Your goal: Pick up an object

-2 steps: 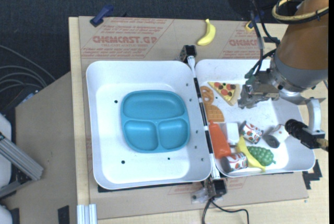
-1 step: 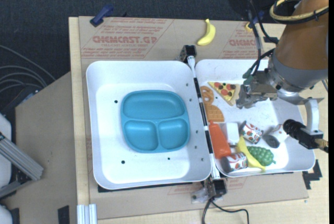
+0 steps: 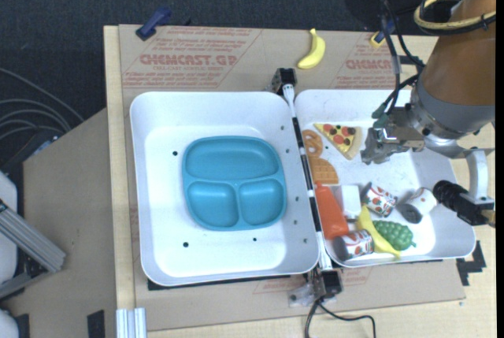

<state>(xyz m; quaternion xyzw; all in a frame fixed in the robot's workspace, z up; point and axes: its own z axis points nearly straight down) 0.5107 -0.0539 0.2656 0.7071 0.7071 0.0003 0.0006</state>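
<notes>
The right bin (image 3: 441, 246) holds several toy foods: a pizza slice (image 3: 339, 136), a pretzel (image 3: 312, 142), a brown bread piece (image 3: 322, 170), an orange-red carrot-like piece (image 3: 330, 212), a small red-and-white can (image 3: 380, 201), a yellow piece (image 3: 373, 228), a green bumpy piece (image 3: 394, 234) and a small carton (image 3: 358, 244). My gripper (image 3: 376, 149) hangs over the bin's upper middle, just right of the pizza slice. Nothing shows between its fingers.
The left bin (image 3: 150, 171) holds a blue three-compartment plate (image 3: 234, 180). A yellow banana (image 3: 313, 52) lies on the cardboard behind the bins. A black-and-white cylinder (image 3: 420, 205) lies in the right bin near the arm's black fitting (image 3: 461, 198).
</notes>
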